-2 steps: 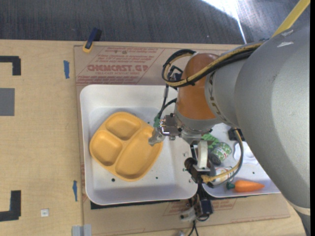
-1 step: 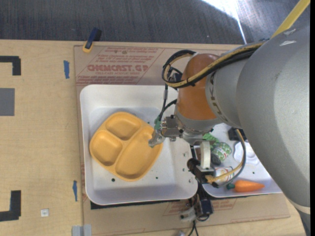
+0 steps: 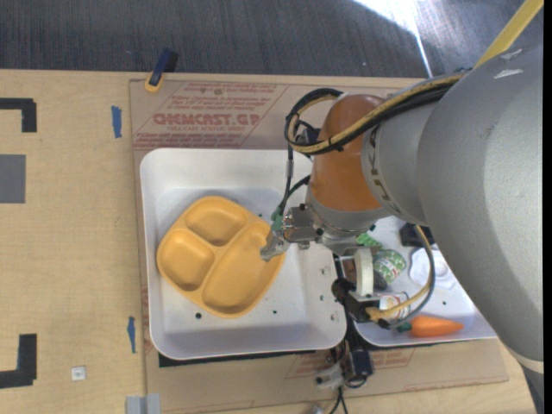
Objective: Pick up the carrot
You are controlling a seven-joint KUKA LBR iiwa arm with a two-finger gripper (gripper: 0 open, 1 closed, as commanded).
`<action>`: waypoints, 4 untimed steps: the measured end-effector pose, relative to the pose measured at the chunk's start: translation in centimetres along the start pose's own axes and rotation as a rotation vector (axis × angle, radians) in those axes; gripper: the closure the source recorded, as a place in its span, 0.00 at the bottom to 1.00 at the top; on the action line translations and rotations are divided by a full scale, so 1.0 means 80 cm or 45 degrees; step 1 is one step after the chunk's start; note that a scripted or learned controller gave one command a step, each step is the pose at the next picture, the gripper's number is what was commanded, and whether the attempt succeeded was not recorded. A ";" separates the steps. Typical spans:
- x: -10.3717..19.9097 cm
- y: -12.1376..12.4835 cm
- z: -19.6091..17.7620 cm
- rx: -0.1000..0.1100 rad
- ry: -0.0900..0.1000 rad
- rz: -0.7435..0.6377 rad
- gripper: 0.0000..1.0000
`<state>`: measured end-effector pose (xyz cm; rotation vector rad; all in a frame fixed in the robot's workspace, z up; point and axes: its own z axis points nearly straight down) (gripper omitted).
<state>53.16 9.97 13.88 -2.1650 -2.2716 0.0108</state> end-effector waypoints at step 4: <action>-0.006 -0.014 -0.003 -0.083 -0.029 0.208 1.00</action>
